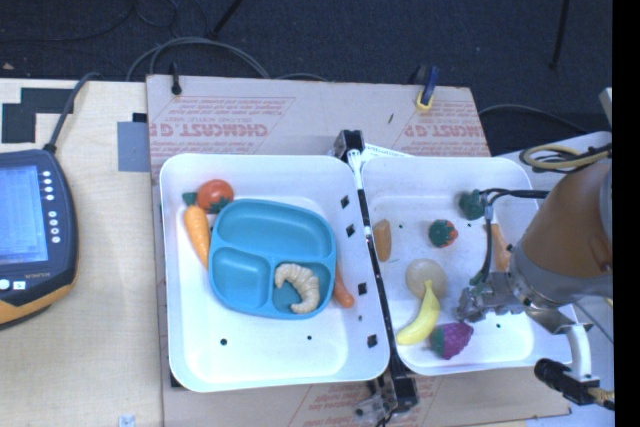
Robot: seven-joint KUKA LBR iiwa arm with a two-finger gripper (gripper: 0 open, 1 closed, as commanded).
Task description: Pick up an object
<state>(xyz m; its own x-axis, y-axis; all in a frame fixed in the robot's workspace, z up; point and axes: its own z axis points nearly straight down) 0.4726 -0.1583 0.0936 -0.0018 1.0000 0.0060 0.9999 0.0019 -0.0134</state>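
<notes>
camera view: gripper (478, 302) low in the right bin (520, 355), can't tell its opening or any hold, crowded by purple grapes (451, 339) and banana (422, 315), so closing could nudge grapes away, pinch both or snag the bin floor.
</notes>
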